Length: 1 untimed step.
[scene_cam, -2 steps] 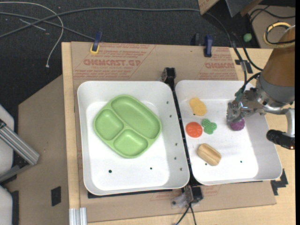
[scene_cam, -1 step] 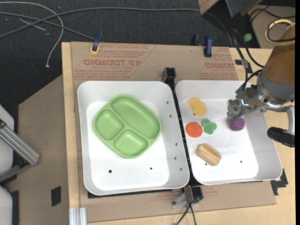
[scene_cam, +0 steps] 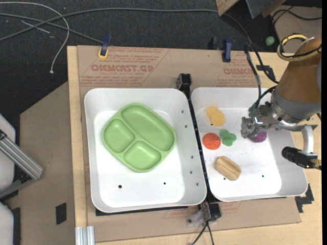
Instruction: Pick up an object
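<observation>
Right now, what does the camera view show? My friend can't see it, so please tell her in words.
A grey and orange robot arm's gripper hangs over the right white bin, right by a purple toy. That bin also has yellow, red, green and tan toy foods; the left bin holds a green divided plate.

I see four small items in the right-hand bin: a yellow piece [scene_cam: 216, 116] at upper left, a red one [scene_cam: 211, 141] touching a green one [scene_cam: 228, 137] mid-left, a tan bun [scene_cam: 227, 168] lower down, lying flat.
</observation>
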Tool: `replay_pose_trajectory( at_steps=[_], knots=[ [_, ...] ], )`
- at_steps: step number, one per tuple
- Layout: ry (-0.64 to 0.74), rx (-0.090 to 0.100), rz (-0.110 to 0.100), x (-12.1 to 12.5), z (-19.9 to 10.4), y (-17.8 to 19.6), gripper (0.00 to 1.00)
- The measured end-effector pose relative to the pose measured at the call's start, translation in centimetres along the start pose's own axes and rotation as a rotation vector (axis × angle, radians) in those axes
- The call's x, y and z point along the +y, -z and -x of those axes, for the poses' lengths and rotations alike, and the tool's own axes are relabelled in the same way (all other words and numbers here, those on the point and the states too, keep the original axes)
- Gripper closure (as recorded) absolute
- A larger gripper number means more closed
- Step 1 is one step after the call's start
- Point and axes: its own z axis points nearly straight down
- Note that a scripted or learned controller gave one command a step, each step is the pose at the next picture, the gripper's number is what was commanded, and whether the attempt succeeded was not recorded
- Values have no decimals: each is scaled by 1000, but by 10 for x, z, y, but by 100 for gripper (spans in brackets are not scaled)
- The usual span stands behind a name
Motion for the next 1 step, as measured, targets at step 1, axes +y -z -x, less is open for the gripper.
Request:
replay_pose_trajectory(
  at_steps=[1],
  knots=[
    [0, 0, 0, 2, -2, -43, 0]
  ],
)
